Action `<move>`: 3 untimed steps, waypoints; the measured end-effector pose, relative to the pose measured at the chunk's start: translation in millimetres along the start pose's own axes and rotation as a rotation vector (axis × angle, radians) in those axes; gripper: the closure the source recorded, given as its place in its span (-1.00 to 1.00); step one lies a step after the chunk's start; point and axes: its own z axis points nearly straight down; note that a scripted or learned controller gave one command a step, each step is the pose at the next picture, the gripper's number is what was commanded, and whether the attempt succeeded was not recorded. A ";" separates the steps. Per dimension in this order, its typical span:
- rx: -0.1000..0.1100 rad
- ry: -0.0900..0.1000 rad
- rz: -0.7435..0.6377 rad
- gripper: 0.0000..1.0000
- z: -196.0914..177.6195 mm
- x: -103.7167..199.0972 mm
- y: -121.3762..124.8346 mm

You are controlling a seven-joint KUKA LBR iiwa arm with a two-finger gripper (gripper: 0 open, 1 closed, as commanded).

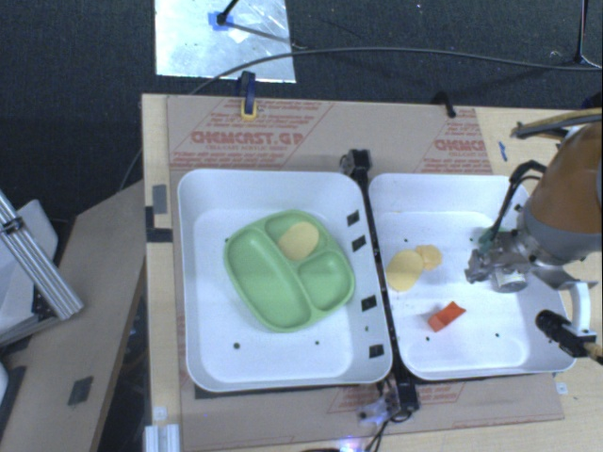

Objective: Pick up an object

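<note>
Hand (485, 266) of my arm (565, 205) sits low over the right bin (471, 356), toward its right side; I cannot tell from above how its grip stands, and I see nothing held in it. Two pale yellow pieces (412, 266) lie left of the hand, near the divider between the bins. An orange block (447, 315) lies nearer the camera, apart from both. In the left bin (217, 347) I see a green divided plate (283, 276) with another yellow piece (300, 241) in its far compartment. Both bins rest on the worktop (320, 130).
</note>
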 end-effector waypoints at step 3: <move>0.005 0.004 -0.009 1.00 -96.2 32.7 -13.5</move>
